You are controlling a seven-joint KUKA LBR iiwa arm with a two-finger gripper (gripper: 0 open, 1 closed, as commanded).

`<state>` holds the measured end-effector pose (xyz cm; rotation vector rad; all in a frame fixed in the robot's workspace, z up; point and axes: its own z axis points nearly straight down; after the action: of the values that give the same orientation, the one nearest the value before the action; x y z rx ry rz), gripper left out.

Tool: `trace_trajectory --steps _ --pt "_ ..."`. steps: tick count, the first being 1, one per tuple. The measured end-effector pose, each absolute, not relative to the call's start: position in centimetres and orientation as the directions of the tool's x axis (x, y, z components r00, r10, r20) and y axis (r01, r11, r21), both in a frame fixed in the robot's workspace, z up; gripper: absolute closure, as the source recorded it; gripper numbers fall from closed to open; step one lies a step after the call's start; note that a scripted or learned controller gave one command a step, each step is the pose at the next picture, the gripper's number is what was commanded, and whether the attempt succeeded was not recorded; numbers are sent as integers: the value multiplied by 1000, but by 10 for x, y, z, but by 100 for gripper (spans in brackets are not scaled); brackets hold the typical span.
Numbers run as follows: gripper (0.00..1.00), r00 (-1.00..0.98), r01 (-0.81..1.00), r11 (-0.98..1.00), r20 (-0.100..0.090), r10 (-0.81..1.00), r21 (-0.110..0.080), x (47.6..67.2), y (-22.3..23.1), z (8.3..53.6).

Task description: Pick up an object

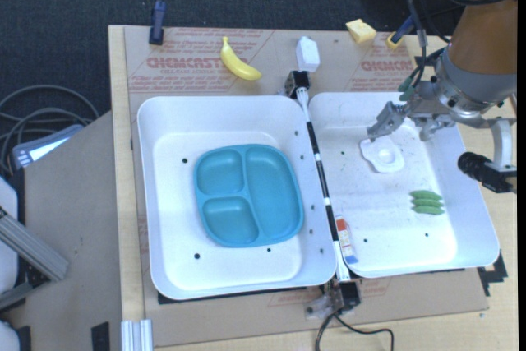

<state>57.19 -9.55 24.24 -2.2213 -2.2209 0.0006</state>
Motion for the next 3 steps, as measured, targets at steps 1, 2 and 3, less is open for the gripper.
trace_trajectory --steps 1,2,3 --pt "0 2 1000 -2 0 1000 -2 527 -149 206" --pt "0 1 1000 -1 0 1000 -1 508 -203 158" --pt "0 0 1000 0 0 1000 1 524 -188 84"
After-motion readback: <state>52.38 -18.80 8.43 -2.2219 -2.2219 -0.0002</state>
